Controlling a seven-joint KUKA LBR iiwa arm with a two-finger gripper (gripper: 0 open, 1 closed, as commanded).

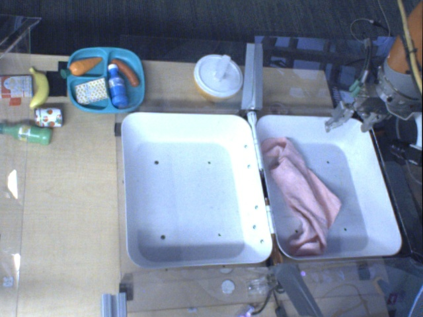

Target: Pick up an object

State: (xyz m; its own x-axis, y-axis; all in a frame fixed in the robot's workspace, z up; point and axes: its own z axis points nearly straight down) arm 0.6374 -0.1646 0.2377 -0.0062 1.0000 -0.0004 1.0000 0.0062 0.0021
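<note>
A crumpled pink cloth (pixel 301 193) lies in the right white bin (pixel 360 177), stretched from its upper left down toward its front edge. My gripper (pixel 349 119) hangs over the bin's far right rim, above and to the right of the cloth and well apart from it. Its two fingers are spread open with nothing between them. The grey arm with its orange band (pixel 399 58) reaches in from the upper right.
The left white bin (pixel 192 190) sits beside the right one. Behind the bins are a white lidded container (pixel 218 76) and a blue divided tray (pixel 106 79) of toy food. A banana (pixel 39 88), a small can (pixel 48 117) and a green bottle (pixel 26 133) lie far left.
</note>
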